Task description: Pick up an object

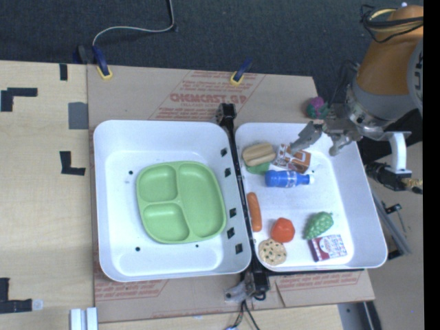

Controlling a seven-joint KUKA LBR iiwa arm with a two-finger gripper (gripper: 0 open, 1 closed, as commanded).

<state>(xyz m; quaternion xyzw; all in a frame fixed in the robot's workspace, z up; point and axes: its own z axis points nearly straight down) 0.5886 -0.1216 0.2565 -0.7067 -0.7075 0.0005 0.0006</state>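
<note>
Overhead slanted view of a bench covered with cardboard (pixel 199 102), carrying two shallow white bins side by side. The left bin (pixel 113 143) holds a green divided plate (pixel 181 202) with three compartments, lying flat near the bin's centre. The right bin (pixel 364 212) holds the loose objects: a toy hot-dog bun (pixel 258 154) at its upper left; a small red-and-white carton (pixel 294 159) just beside the bun; a blue bottle (pixel 285 179) lying on its side directly below the carton; an orange carrot-like stick (pixel 255 212) along the left wall; a red tomato (pixel 283 229) near the middle; a cookie (pixel 273 253) just below the tomato; a green leafy piece (pixel 319 223) to the tomato's right; and a red packet (pixel 329 247) in the lower right corner. A small purple object (pixel 315 105) sits on the cardboard outside the right bin's far edge. The arm (pixel 388 67) reaches in from the right, and its gripper (pixel 322 139) hangs over the upper part of the right bin with the two fingers spread apart, one finger (pixel 304 139) pointing toward the carton, nothing seen between them. A black cable (pixel 137 29) trails across the dark floor beyond the bench.
</note>
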